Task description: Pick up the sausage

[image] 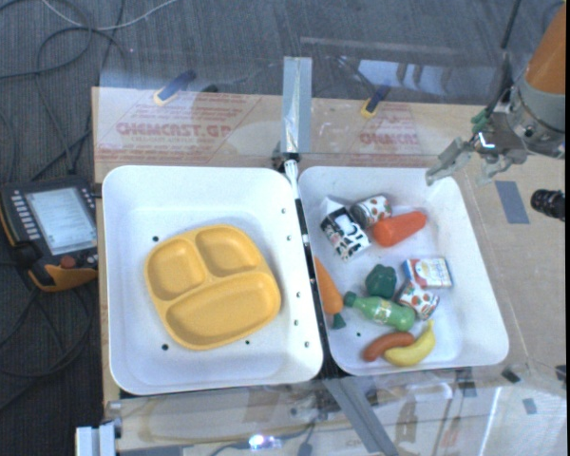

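Note:
The sausage [388, 346] is a short reddish-brown link lying near the front edge of the right bin [480, 264]. It touches the yellow banana [411, 348] on its right. My gripper [467, 160] hovers over the bench just past the right bin's far right corner, well away from the sausage. Its fingers are spread open with nothing between them.
The right bin also holds a green bottle [385, 310], a green pepper [381, 280], two small cartons [427, 274], a carrot [329, 289], an orange-red vegetable [399, 228], a black-and-white carton [347, 234] and a small can [371, 209]. A yellow divided plate [214, 285] lies in the left bin [123, 255].

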Robot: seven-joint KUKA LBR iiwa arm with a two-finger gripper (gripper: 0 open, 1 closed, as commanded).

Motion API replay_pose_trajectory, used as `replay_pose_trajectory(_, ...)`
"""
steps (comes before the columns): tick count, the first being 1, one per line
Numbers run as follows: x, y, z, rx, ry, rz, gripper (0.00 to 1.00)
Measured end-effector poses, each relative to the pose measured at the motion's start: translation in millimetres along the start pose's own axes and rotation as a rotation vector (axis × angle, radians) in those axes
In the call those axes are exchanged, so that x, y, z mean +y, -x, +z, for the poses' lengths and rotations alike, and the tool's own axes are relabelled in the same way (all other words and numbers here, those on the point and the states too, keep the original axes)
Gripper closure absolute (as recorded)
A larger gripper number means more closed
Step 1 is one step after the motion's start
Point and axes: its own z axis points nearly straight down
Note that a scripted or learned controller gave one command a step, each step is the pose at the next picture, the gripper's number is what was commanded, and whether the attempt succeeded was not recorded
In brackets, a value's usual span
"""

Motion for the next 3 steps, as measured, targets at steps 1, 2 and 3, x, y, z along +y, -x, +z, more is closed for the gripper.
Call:
replay_pose_trajectory(1,-10.1,-12.4,158.4,0.000,0.000,-0.075,0.00)
replay_pose_trajectory(2,-9.7,-14.4,149.6,0.002,-0.001,-0.077,1.00)
replay_pose_trajectory(3,32.6,-19.5,179.0,0.002,-0.035,-0.183,1.00)
